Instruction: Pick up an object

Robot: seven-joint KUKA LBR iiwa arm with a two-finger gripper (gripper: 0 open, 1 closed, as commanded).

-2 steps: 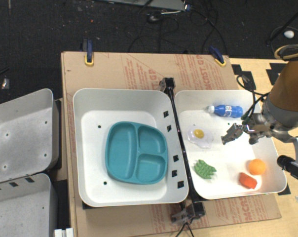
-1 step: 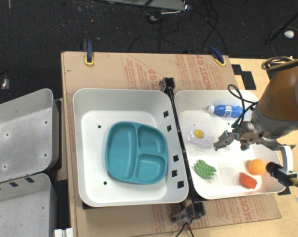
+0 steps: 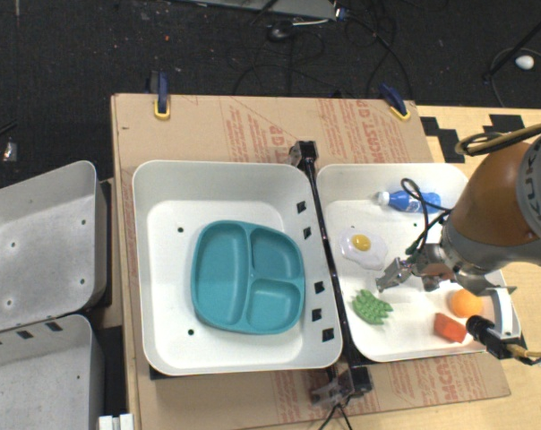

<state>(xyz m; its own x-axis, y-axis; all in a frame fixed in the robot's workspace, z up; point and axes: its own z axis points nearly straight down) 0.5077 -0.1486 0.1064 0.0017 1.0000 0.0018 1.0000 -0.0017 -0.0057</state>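
Holding five items, right bin (image 3: 342,186); left, one teal plate (image 3: 249,277); jaws unclear.

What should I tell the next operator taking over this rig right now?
Hand: low in the right bin, over its middle, nothing seen between its fingers; open or shut is unclear.
Right bin holds: fried egg, green leaf just below the hand, orange ball, red block, blue bottle at the back.
Left bin: teal divided plate.
Done: nothing picked yet.
Left: grasp and lift one object.
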